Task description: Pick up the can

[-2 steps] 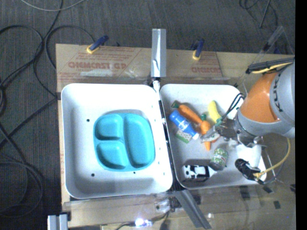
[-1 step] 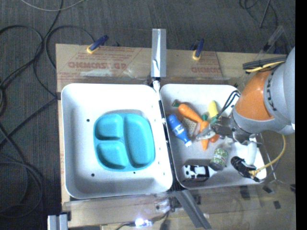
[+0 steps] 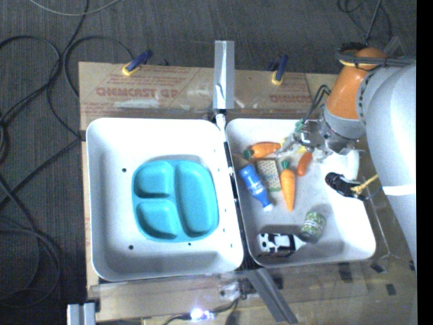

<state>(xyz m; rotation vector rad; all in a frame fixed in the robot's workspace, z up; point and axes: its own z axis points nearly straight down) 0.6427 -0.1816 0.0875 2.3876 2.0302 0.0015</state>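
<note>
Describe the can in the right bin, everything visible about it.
The can is small, greenish with a pale, shiny end that looks metallic; its label is too blurred to read. It seems to lie tilted on the floor of the right bin, toward the near right part. A black-and-white object lies just to its left, possibly touching it. The carrot sits apart, above it. The gripper is farther back, away from the can.

Bench [image 3: 101,93] with two white bins [image 3: 108,249] side by side

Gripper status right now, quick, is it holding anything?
Gripper: cannot be told; it sits over the right bin near the carrots, away from the can.
</note>
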